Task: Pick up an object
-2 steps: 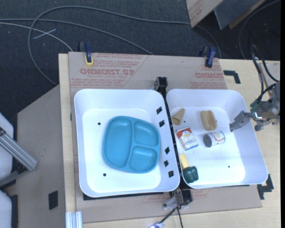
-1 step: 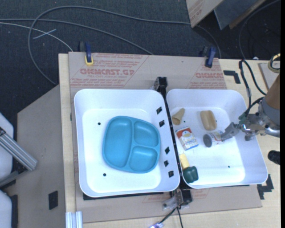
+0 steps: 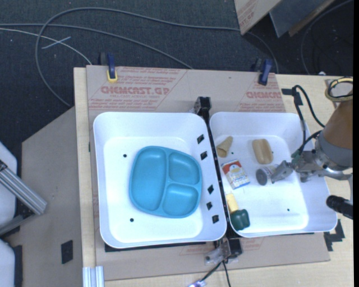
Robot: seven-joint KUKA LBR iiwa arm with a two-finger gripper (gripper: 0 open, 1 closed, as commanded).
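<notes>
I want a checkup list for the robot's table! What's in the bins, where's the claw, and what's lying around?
Surface: board bearing two white bins.
Left bin: blue divided plate.
Right bin: cone, tan block, red-and-white packet, yellow-and-green thing.
Clutter: nothing seen.
Gripper: low in right bin, right of the packet; grip unclear.
Cables: white loops on dark floor; black cable by arm.
Surroundings: blue clamps, cardboard box.

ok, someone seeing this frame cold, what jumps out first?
Probably the big light-blue divided plastic plate, alone in the left white bin. Next, the clutter in the right white bin: a tan cone, a tan rounded block, a small red-and-white packet and a yellow-and-green toy near the divider. The grey arm's gripper reaches in from the right, low over that bin.
</notes>
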